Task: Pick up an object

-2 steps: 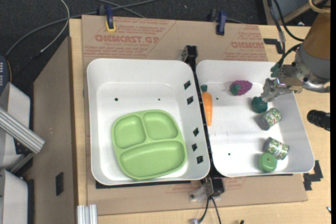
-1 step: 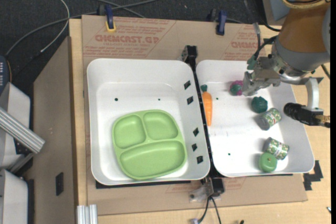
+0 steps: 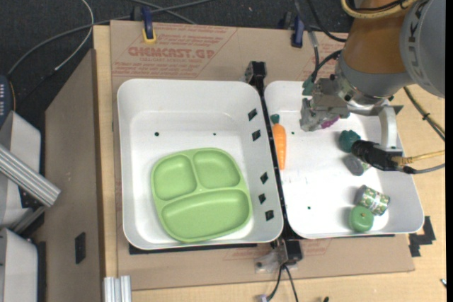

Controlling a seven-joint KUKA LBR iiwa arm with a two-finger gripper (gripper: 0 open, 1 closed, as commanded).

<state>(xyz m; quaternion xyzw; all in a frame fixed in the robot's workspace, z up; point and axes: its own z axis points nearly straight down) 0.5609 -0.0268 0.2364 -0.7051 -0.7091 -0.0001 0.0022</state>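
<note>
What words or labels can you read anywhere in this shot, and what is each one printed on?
"CHEMCAST GP": red print on the brown board behind the bins; the smaller red lines beneath it are too blurred to read.
Small can in the right bin: label too small to read.

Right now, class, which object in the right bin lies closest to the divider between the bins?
The orange carrot, lying lengthwise beside the divider; the green objects sit farther right.

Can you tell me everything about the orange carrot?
The small orange plastic-looking toy carrot lies flat in the right white bin, close against the left wall by the divider. It is long and tapered, with a bit of green at its far end and its thin tip pointing toward the near side. It looks smooth and whole. Nothing grips it; the gripper is to its right.
</note>
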